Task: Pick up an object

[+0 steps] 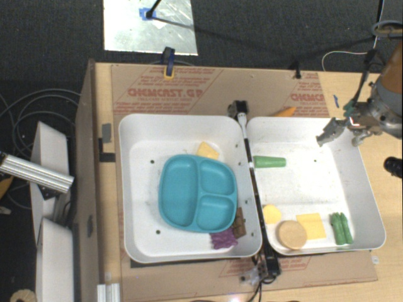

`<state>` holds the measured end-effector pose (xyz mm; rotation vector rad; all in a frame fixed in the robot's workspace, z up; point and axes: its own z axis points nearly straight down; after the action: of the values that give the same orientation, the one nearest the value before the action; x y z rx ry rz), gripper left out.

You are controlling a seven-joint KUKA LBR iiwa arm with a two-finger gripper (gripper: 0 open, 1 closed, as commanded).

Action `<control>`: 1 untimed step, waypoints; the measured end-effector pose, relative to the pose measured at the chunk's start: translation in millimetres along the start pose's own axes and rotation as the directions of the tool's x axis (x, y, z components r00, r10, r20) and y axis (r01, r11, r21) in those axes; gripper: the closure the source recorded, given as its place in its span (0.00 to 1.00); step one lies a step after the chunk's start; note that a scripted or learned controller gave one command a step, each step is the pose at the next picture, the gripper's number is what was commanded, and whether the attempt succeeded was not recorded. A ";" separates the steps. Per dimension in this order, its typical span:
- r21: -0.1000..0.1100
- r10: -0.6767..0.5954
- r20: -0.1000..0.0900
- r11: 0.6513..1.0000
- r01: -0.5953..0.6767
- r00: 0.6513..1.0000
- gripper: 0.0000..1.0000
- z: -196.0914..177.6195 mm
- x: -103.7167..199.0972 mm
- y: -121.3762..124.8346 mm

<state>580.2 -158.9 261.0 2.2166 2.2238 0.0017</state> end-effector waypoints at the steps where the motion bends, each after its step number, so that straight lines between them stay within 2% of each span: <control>1: 0.009 -0.003 -0.003 1.000 0.003 1.000 0.00 119.7 27.7 -7.6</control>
<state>572.7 -131.3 141.3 2.2195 2.2330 -0.0043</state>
